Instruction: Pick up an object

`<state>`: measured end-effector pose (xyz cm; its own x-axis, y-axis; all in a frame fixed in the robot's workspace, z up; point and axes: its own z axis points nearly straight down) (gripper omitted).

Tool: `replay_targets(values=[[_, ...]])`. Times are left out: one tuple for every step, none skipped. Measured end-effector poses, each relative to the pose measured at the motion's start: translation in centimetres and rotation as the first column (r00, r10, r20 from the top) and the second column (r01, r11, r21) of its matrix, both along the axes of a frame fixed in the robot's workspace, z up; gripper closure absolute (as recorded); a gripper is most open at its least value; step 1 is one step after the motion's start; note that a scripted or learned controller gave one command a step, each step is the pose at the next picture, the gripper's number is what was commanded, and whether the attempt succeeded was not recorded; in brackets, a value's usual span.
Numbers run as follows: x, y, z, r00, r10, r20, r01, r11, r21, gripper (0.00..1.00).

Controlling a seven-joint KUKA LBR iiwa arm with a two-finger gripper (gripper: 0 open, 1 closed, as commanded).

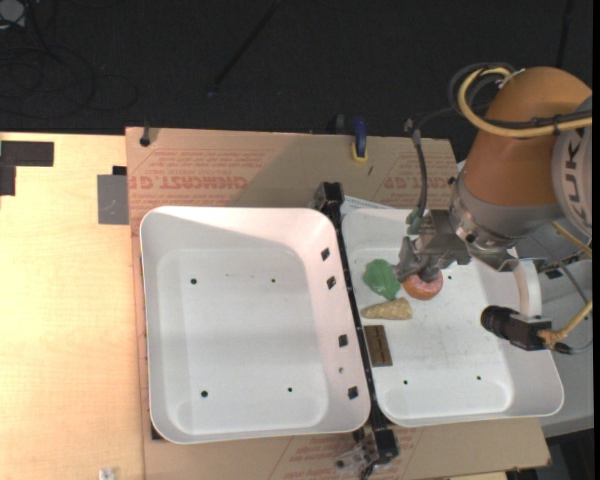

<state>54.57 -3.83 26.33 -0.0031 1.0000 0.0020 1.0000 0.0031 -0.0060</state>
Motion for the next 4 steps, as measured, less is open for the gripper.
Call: replay_targets(values=[[3.9, 5.2, 7.9, 1.0, 0.003, 0.014, -0.003, 1.0, -0.001, 1.0], [-2.4, 5.4, -1.7, 1.0, -0.003, -0.01, 0.003, 1.0, -0.002, 1.0], [0.7, 7.9, 6.7, 1.0, 0.0, 0.012, 0.0, 1.0, -0.001, 1.0], [-3.1, 12.8, 6.8, 1.0, 0.001, 0.001, -0.001, 1.0, -0.001, 1.0]])
